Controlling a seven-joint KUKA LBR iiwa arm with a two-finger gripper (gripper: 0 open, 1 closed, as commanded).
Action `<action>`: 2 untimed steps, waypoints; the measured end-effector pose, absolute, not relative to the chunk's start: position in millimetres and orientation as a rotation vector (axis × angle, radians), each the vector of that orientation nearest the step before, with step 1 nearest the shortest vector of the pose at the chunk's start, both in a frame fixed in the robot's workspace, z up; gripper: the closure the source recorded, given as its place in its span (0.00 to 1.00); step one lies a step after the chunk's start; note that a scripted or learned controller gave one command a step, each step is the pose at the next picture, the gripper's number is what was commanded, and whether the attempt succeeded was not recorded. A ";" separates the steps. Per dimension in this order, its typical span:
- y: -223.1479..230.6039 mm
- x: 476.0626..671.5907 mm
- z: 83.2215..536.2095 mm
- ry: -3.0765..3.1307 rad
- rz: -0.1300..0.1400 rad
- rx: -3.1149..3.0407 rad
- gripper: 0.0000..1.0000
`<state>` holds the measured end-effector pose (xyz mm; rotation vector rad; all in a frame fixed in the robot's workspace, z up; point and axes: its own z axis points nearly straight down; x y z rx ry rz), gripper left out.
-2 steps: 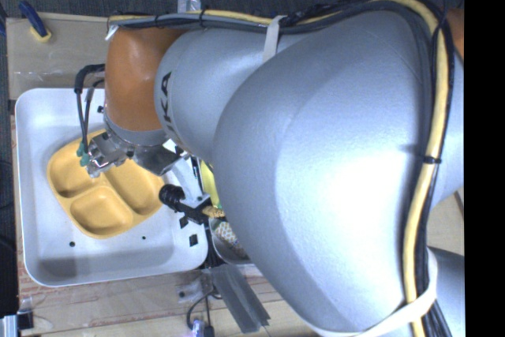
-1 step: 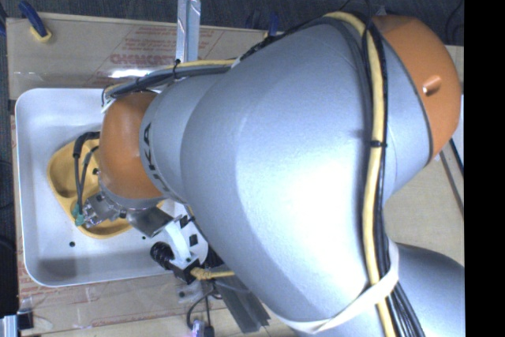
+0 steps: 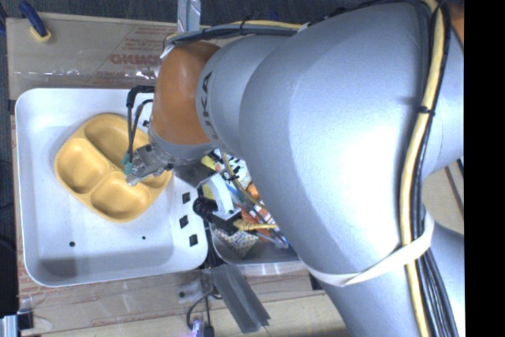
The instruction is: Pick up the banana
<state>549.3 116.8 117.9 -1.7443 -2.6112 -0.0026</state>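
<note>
Even, cool overhead light washes the white bin (image 3: pixel 31 170) pale with little glare, casts a soft shadow along its lower wall well below-left of the claw (image 3: pixel 136 167), and leaves the looming grey arm (image 3: pixel 331 146) slightly soft-focused.

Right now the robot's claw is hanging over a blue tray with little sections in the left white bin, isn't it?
Almost. The tray is yellow, not blue. The camera view shows the claw over that yellow sectioned tray, which lies in the left white bin, just as you said.
</note>
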 end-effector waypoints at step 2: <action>212.4 516.4 236.1 -0.913 0.003 -3.007 1.00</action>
